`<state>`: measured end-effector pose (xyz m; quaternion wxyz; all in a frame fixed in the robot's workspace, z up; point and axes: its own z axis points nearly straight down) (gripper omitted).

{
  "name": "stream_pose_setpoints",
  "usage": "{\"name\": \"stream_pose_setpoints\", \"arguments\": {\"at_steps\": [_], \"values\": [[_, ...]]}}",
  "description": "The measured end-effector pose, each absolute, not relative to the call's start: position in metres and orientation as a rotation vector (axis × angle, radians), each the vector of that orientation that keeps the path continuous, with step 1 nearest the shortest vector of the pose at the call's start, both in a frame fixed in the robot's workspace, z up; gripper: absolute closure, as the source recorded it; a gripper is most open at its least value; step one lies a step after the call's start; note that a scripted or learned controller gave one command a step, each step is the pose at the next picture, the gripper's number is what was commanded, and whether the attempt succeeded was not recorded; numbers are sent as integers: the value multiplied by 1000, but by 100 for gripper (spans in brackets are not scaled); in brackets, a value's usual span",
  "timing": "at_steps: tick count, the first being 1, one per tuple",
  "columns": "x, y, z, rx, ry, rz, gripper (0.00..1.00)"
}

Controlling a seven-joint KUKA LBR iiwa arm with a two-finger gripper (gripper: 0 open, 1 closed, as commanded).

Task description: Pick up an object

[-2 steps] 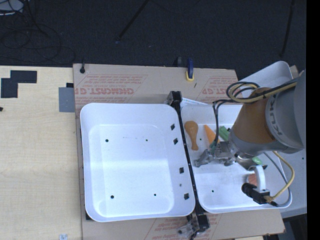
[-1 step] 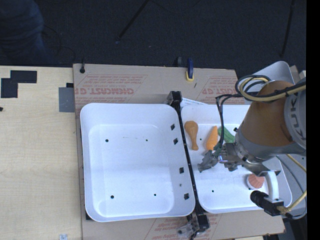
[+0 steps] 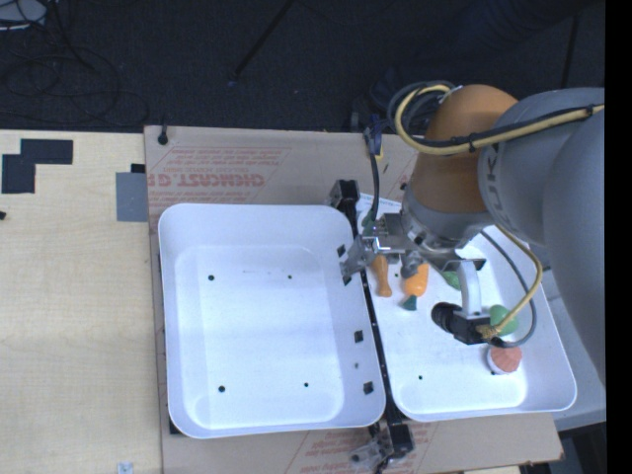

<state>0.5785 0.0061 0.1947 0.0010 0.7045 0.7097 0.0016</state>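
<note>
My gripper [image 3: 383, 255] hangs low over the left side of the right bin [image 3: 444, 403], close to the wall shared with the left bin [image 3: 188, 294]. Just below it lie an orange carrot-shaped piece [image 3: 416, 280] and a narrower orange piece [image 3: 382, 282]; whether either is in its grasp is hidden by the wrist. A small teal piece [image 3: 408, 304] sits right beside them. Further right lie a green piece [image 3: 500, 316] and a reddish round piece [image 3: 507, 359].
The arm's bulky grey and orange body [image 3: 474, 166] covers the back right of the right bin. Black clips [image 3: 370, 388] line the divide between the two bins. The bins rest on a cardboard sheet [image 3: 247, 171] on the wooden bench.
</note>
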Motion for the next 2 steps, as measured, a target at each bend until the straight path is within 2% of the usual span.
{"name": "stream_pose_setpoints", "arguments": {"at_steps": [1, 2], "values": [[493, -57, 187, 2232, 2221, -9, 0], [503, -141, 297, 2221, 2214, 0, 0]]}}
